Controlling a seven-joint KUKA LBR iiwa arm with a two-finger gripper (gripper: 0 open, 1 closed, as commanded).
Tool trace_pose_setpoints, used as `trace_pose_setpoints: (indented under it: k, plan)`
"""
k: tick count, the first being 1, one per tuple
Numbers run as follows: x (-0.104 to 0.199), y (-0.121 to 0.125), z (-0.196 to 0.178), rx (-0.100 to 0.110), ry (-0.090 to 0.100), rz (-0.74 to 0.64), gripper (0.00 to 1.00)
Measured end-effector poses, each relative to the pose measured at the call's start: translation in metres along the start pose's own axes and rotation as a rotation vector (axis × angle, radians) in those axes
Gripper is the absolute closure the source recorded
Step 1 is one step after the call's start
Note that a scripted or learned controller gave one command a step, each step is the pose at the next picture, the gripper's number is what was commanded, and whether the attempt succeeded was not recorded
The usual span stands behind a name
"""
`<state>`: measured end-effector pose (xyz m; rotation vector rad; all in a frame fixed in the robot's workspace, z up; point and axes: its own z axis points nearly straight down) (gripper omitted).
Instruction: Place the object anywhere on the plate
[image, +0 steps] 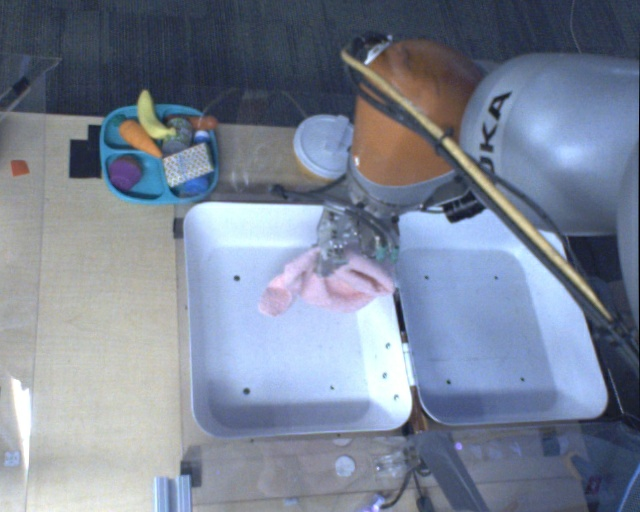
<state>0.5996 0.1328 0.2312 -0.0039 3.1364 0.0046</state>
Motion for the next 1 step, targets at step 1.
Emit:
trace_pose_setpoints:
  k: [1]
  plan:
    - [-0.0002, -0.0002, -0.0004, 0.000, -0.001, 0.000, 0.00]
